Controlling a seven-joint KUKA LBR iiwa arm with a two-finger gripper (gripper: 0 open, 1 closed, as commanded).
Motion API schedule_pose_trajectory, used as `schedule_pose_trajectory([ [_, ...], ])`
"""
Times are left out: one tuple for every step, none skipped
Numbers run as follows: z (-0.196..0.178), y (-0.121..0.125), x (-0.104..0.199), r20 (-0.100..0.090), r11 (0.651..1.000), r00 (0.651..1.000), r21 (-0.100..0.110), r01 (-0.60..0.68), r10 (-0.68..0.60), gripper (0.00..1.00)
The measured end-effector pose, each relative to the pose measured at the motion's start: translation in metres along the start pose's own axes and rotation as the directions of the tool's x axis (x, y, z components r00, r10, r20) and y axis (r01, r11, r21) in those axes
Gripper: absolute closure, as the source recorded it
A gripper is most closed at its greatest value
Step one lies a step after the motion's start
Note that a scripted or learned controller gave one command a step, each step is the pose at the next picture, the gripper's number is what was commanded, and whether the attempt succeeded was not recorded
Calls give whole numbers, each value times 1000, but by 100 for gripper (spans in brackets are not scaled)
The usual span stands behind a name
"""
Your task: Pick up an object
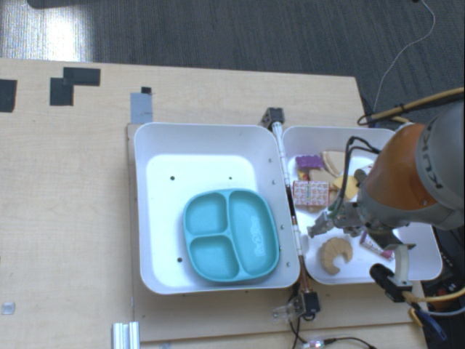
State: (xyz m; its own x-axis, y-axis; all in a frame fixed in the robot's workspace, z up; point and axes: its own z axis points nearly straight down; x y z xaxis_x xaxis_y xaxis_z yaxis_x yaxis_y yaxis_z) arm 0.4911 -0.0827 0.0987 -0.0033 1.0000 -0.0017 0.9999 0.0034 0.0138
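Nearest the camera is the grey arm (418, 173) with its orange band, reaching in from the right over the right-hand white bin (429, 264). Its gripper (336, 220) hangs low over the middle of that bin, and I cannot tell from this angle how it is set or whether anything sits in it.

Just below the gripper lies a tan croissant-shaped toy (336, 254) on the bin floor. It curves like a crescent, with its long axis running roughly from upper right to lower left and its hollow side turned toward the lower left. Just left of the gripper, against the bin's left wall, is a small box (311, 193) with a pink and green pattern, lying flat with its long side across the view. Above it is a purple object (309, 163), and beside that, further right, a pale tan piece (334, 163) and a bit of yellow (352, 187) partly hidden by the arm.

Further out, the left-hand white bin (160, 158) holds a light blue divided plate (231, 233) with three compartments, set toward the bin's lower right corner. Both bins sit touching side by side on a light wooden bench (65, 217).
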Motion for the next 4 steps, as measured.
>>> schedule_pose_trajectory([
  [-11,2,1,-1,1000,1000,-3,2,-2,100],
  [-10,2,1,-1,1000,1000,-3,3,-3,0],
  [-21,3,2,-2,1000,1000,-6,6,-6,100],
  [-21,3,2,-2,1000,1000,-6,5,-5,0],
])
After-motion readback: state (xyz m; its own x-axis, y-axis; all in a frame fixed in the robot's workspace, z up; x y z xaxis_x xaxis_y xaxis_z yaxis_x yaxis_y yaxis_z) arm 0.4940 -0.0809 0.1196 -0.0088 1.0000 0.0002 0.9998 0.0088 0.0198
